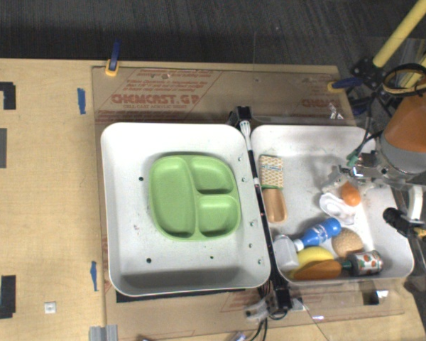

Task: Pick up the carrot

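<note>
At the near edge of the right bin (309, 142) lie a can (368, 263) with a red label, a long orange piece with a yellow banana (314, 255) on top of it, and a blue-and-white bottle (312, 235) pointing toward the divider. A tan round thing (348, 242) sits just behind the can. Farther back, a white crumpled object (335, 206) rests mid-bin with the carrot (351, 195), small and orange, touching its far right side. The pincer (361, 168) hangs right above the carrot; whether it is wide, narrow or holding anything cannot be told. Against the divider lies a wafer-topped brown bar (272, 187). The left bin (128, 247) holds a green divided plate (194, 195). Both bins sit on the table (42, 212).
</note>
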Controlling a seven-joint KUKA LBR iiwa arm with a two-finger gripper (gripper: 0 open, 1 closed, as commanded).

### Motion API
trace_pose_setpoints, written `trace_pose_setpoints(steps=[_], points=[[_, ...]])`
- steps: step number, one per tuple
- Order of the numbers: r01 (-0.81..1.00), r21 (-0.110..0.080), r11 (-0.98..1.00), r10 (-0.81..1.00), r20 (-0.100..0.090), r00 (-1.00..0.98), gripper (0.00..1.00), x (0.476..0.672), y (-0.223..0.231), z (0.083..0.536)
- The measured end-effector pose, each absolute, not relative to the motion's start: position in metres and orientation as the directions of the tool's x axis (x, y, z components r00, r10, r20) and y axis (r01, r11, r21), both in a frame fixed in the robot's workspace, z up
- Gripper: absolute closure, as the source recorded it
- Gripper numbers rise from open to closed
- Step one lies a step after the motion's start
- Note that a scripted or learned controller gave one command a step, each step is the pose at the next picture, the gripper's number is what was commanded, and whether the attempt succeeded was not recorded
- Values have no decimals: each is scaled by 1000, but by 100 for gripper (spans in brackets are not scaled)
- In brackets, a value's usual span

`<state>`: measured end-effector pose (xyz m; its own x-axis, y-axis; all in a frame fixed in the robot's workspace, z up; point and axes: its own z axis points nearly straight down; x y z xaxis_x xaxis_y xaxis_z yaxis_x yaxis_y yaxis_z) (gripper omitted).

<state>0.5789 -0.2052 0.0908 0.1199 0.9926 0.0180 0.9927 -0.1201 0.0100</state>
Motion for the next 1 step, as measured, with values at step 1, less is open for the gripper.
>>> trace_pose_setpoints(steps=[1], points=[[988, 7, -156, 988, 6, 156, 0, 570, -197, 89]])
